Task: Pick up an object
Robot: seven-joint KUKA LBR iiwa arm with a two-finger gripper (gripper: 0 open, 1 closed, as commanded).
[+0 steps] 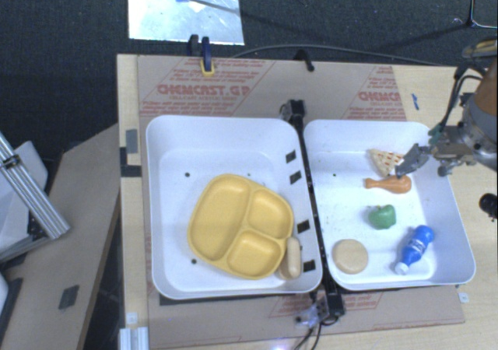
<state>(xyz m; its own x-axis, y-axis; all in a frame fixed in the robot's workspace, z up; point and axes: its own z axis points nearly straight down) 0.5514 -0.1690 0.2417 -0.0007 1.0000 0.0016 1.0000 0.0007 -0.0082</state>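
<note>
The right bin (447, 220) holds a pizza slice (384, 160), an orange-brown drumstick (389, 183), a green pepper (382, 216), a round tan cookie (350, 255) and a blue bottle (412, 248). My gripper (414, 159) reaches in from the right over the bin's far right part. Its dark fingers hang just right of the pizza slice and above the drumstick's thick end. Nothing shows between them.
The left bin (167, 185) bears a yellow divided plate (240, 225) with a tan bread roll (292, 257) at its near right edge. A black divider (305, 185) runs between the bins. Cables cross the dark floor behind the bench.
</note>
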